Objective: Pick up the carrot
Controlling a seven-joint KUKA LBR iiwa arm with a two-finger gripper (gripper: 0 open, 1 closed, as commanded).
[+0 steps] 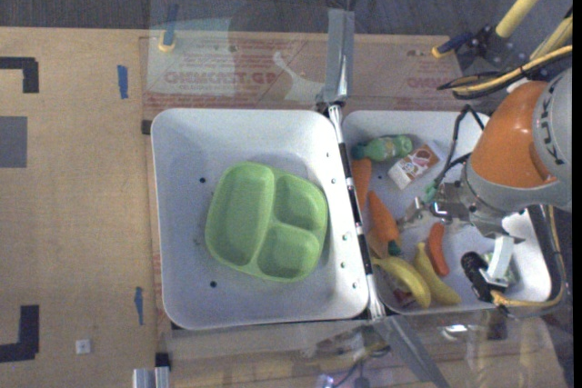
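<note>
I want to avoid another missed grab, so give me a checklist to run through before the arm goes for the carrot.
1. Carrot located: ok. The carrot lies in the right bin, near its left wall.
2. Carrot free on top: ok, nothing lies over it.
3. Room around it: not ok. The bananas touch its lower end, and another orange piece sits just above.
4. Gripper lined up: not ok, it hovers to the right of the carrot.
5. Finger opening: cannot tell.
6. Nothing carried: cannot tell.
</note>
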